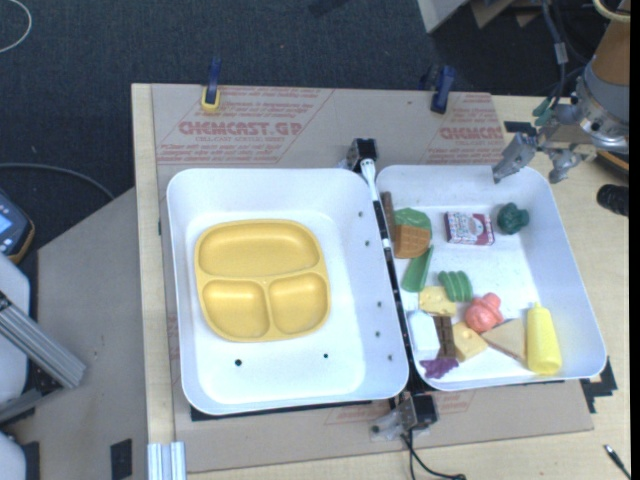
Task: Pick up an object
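End effector hangs spread and empty over the right bin's far rim; the small green toy nearby looks light and rigid, best pinched across its middle.

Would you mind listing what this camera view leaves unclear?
- Arm: cut off by the top-right edge.
- Red packet: label print too small to read.
- Toy food pile in the right bin: pieces overlap, so the lower ones' shapes are partly hidden.

Toy foods in right bin
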Robot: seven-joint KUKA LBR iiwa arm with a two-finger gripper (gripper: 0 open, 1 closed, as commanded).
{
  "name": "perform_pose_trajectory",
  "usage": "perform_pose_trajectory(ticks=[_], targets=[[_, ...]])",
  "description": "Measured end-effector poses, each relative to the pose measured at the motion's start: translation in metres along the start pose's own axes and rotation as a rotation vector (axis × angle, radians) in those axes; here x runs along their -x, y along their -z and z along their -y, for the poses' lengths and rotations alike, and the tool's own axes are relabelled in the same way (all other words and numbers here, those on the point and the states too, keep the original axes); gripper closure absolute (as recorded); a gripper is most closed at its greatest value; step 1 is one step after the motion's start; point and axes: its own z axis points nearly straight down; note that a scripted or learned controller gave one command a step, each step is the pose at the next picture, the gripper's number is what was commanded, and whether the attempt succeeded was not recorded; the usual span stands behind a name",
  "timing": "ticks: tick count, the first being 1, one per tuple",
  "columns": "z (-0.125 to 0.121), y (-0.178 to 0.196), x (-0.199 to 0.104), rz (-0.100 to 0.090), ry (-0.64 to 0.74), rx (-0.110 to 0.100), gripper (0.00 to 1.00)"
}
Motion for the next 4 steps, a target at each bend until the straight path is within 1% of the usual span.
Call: perform_pose_trajectory(ticks=[1, 2, 3, 4], targets=[[-0.003, 0.009, -0.001, 0.003, 0.003, 0.015, 0.00], [0.006, -0.049, -0.005, 0.002, 0.004, 0.009, 0.00], [0.006, -0.093, 0.000, 0.002, 0.003, 0.010, 0.00], [-0.001, -0.120, -0.001, 0.007, 0.006, 0.034, 0.00]])
